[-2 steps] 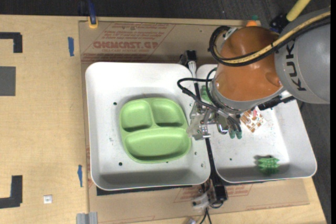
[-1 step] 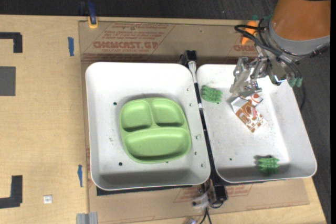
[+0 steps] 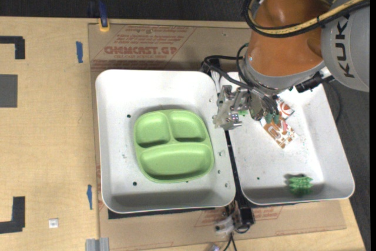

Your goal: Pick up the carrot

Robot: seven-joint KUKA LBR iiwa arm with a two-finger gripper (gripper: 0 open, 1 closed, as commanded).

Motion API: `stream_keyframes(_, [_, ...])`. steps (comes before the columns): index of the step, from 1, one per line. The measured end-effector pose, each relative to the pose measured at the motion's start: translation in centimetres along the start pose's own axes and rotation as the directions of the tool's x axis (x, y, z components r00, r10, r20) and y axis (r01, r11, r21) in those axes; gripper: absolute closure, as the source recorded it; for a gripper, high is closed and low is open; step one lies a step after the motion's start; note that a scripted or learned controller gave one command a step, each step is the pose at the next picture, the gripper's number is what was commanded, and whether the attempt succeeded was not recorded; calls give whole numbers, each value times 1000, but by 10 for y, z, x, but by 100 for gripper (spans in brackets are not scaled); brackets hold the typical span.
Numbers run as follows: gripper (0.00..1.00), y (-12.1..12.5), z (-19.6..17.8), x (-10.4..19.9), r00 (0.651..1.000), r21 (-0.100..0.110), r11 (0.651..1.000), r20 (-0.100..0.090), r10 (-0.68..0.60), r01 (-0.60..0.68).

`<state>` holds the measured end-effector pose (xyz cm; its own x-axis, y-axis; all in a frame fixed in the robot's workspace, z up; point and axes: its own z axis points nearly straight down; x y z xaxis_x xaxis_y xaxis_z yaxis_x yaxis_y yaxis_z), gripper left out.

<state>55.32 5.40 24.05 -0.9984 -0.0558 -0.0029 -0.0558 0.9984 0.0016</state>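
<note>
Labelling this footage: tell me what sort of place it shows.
Probably a robotics lab's pick-and-place bench: a KUKA arm over two white bins on a cardboard-covered table, with a green divided plate and small toy items.

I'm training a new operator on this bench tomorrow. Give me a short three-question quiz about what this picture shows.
1. True or false: the green divided plate lies in the left bin.
2. Which thing sits near the front edge of the right bin? A) a small green toy B) a blue cup C) a spoon
3. Fill in: the orange carrot-like piece lies in the ____ bin, just beside the gripper.

Key: 1. True. 2. A. 3. right.
</note>
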Motion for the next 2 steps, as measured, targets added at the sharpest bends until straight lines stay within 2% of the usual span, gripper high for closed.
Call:
stream_keyframes(1, [100, 62, 65, 48, 979, 1, 979, -1, 202, -202])
stream_keyframes(2, [100, 6, 8, 66, 997, 1, 997, 1, 78, -78])
